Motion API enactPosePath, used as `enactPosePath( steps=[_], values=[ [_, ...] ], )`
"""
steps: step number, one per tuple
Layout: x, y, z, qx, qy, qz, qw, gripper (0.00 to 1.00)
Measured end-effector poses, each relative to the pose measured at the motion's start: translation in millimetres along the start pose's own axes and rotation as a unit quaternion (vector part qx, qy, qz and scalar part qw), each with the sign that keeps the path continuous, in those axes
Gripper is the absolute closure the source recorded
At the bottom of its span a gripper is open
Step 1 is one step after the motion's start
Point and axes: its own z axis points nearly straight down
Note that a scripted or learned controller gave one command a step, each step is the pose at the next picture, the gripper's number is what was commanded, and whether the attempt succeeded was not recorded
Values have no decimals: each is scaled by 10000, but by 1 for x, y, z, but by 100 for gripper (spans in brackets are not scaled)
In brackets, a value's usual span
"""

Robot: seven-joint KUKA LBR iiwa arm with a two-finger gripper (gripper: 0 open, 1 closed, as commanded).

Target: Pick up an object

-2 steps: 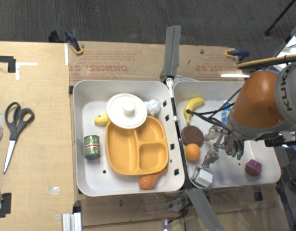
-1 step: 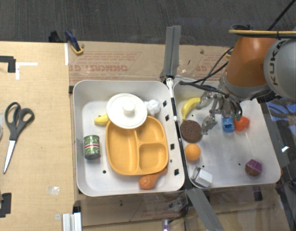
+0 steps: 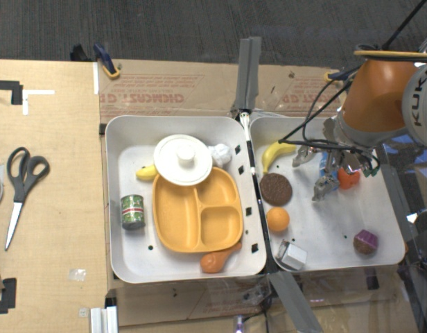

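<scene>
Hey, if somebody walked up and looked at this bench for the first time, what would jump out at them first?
Probably the big yellow divided tray in the left bin, with a white lid lying over its top edge. Next, the grey arm's orange band over the right bin, its pincer low beside a small red-orange thing. Black-handled scissors lie on the bench at far left.

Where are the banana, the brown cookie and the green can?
banana (image 3: 272, 154): camera view, middle of its curve, right bin.
brown cookie (image 3: 276, 189): camera view, centre of its top face.
green can (image 3: 132, 211): camera view, its label side, left bin.
</scene>
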Motion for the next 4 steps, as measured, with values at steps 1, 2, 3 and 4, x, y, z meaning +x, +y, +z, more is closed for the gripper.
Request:
enactPosePath(
  steps=[1,2,3,4],
  values=[
    [-27,-10,-1,3,-15,-582,9983,0],
    [51,-59,-1,5,3,-468,9989,0],
    [49,-58,-11,10,-27,-458,9989,100],
    [49,-58,-11,9,-27,-456,9990,0]
  ],
)
